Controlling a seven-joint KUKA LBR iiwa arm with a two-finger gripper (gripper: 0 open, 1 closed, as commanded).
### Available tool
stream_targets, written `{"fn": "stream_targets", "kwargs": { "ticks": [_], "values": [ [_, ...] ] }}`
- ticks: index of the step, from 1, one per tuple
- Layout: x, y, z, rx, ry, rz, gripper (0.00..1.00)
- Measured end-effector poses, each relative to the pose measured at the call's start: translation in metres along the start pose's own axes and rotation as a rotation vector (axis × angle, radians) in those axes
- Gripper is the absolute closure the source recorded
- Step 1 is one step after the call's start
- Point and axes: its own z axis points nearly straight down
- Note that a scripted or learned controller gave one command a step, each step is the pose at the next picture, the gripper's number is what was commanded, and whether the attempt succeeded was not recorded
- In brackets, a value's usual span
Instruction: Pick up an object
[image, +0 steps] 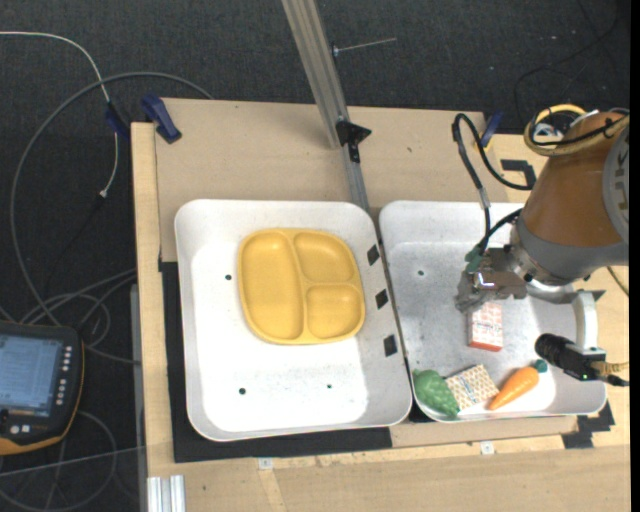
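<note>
Yellow divided plate (300, 285) in left bin (200, 330), handheld screen device (35, 380) off bench

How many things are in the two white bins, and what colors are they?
Yellow: 1, the divided plate in the left bin.
Orange: 1, the toy carrot.
Green: 1, the leafy toy vegetable.
Red and white: 1, the small box.
Tan checkered: 1, the flat packet.
These last four are in the right bin.
Total: 5

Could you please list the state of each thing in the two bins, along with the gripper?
Yellow tray: flat in the left bin, compartments bare.
Red box: flat in the right bin, just below the gripper.
Carrot: lying at the right bin's near edge.
Green toy: lying at the near edge.
Patterned box: flat, between green toy and carrot.
</note>
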Motion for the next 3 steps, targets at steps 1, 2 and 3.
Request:
{"fn": "stream_targets", "kwargs": {
  "ticks": [1, 2, 3],
  "values": [
    [-0.005, 0.001, -0.063, -0.004, -0.001, -0.001, 1.0],
    [0.037, 0.023, -0.05, 0.004, 0.002, -0.005, 1.0],
    [0.083, 0.05, -0.038, 0.004, 0.002, -0.005, 1.0]
  ]
}}
